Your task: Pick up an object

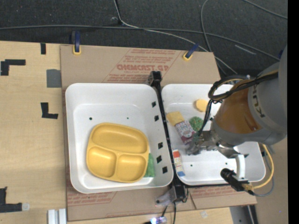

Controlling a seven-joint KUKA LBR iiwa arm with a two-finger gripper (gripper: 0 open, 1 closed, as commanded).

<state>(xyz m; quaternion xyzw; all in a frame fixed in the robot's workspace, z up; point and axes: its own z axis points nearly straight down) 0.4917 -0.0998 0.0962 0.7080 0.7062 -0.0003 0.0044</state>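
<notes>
While the hand [195, 145] is lowered into the right bin [243, 171] beside the small packet [185, 129], its opening cannot be told, no grasp is seen, and closing on that packet is judged next.

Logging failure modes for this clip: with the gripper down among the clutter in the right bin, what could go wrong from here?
The gripper sits amid crowded items: a wrapped packet, a green piece and a small tube. It may close on two things, or just push them aside. The tube lies against the bin's left wall, leaving the fingers little room there.
</notes>
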